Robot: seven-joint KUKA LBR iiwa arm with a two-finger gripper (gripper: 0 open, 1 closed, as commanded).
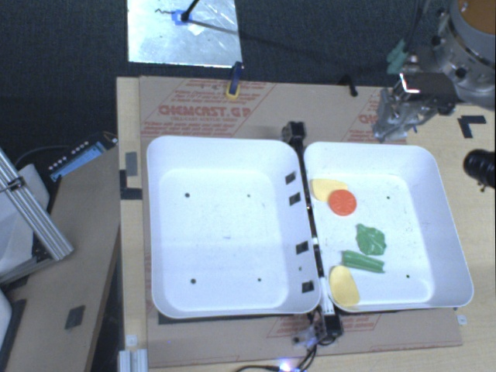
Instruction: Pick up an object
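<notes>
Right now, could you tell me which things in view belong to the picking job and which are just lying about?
Belonging to the job:
- gripper, above the right bin's far rim
- right bin
- orange disc
- two yellow pieces
- green leafy piece
- green stick

Just lying about:
- left bin
- foil sheet
- yellow clip

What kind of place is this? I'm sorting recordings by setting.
Probably a robotics lab bench for grasping trials: a grey robot arm with an orange band hangs over two shallow white plastic bins, and small plastic toy foods lie in the right bin.
</notes>
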